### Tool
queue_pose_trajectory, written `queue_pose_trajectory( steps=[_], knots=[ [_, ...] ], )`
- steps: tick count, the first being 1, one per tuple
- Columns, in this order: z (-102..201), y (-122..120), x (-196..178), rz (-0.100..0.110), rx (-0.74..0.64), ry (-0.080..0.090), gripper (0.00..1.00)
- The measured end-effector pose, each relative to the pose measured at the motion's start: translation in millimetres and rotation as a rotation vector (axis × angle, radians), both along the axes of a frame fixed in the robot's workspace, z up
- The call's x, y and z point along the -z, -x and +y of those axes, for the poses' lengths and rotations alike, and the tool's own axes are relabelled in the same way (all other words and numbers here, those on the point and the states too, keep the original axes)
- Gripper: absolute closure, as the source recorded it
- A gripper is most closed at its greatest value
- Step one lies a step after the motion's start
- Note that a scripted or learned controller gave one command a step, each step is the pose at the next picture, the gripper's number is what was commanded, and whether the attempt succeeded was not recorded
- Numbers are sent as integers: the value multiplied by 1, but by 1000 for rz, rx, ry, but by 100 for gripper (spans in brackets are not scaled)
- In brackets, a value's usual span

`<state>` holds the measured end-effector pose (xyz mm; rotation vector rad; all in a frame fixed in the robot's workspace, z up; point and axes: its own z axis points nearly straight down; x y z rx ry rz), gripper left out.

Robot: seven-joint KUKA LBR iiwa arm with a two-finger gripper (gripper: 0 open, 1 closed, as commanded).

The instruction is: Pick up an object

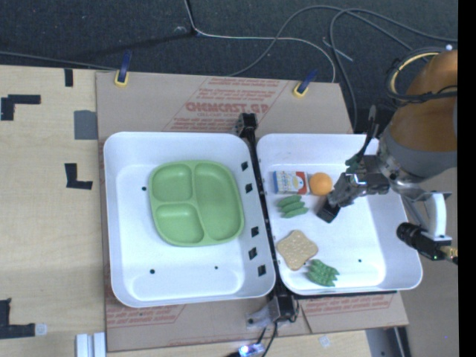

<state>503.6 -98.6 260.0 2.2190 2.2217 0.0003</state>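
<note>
Right bin: end effector, grip state indiscernible, poised at 4 o'clock of orange ball; likely lining up a pick.

You are looking at a robotics lab test bench, not a home or kitchen. Two shallow white bins sit side by side on a cardboard sheet held by yellow clamps at the top of the frame. Loose cables trail over dark carpet along the upper edge. At the left, black tape marks dot the wooden bench. The industrial arm enters at the right.
</note>
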Motion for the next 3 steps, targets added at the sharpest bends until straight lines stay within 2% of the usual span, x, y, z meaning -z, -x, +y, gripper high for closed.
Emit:
queue_pose_trajectory(
  steps=[1, 3],
  knots=[
    [59, -5, 17, 3, -4, -1, 100],
    [159, -13, 16, 3, -3, -1, 100]
  ],
)
